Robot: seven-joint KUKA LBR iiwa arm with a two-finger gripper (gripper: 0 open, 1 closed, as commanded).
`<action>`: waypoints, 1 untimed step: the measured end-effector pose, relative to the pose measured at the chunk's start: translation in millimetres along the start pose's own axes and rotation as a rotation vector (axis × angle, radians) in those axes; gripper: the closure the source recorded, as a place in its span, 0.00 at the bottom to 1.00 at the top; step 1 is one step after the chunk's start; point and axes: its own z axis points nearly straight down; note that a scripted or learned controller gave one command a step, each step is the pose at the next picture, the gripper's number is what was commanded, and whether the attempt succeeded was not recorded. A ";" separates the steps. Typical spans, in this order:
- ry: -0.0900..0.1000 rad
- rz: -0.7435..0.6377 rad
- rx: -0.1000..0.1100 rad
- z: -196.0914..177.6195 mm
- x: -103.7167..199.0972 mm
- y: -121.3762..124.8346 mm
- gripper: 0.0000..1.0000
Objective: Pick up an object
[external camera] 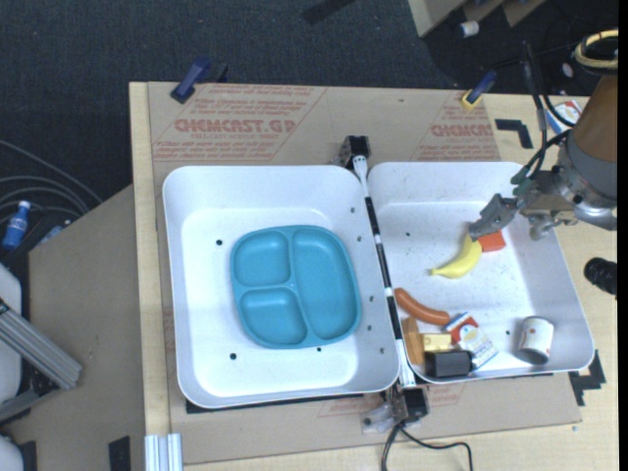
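The robot's body is a rounded grey metal arm segment (601, 165) with a broad orange-brown band (597, 130) wrapped around it above the wrist. Below the band the casing turns pale silver-grey and glossy. A boxy grey wrist block carries the grey two-finger metal gripper (489, 226), whose slim fingers (483, 229) are a darker grey. Thin black cables (540, 91) run along the arm's upper side, looping away from the wrist.

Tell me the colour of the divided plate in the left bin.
The divided plate is light blue, seen plainly in the camera view.
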 end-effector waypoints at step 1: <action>-0.003 0.001 -0.005 167.8 -37.7 46.6 0.00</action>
